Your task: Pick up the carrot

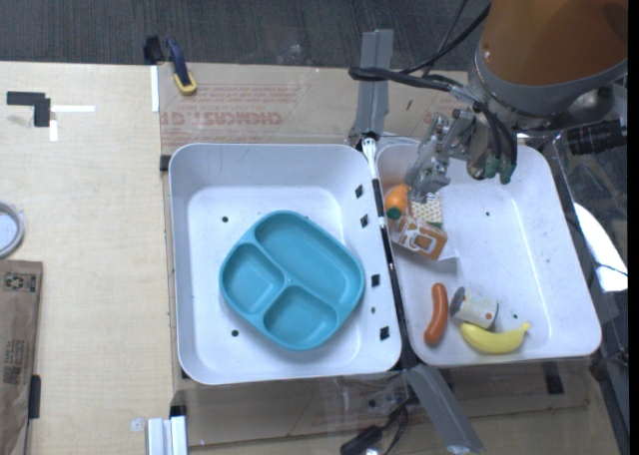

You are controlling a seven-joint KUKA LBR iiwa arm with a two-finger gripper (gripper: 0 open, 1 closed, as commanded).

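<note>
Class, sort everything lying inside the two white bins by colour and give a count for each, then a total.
Blue: 1, divided plate
Orange: 3, carrot, carton, sausage
Yellow: 1, banana
White-grey: 1, small can
Total: 6

Bright even overhead light, soft shadows, sharp.
</note>
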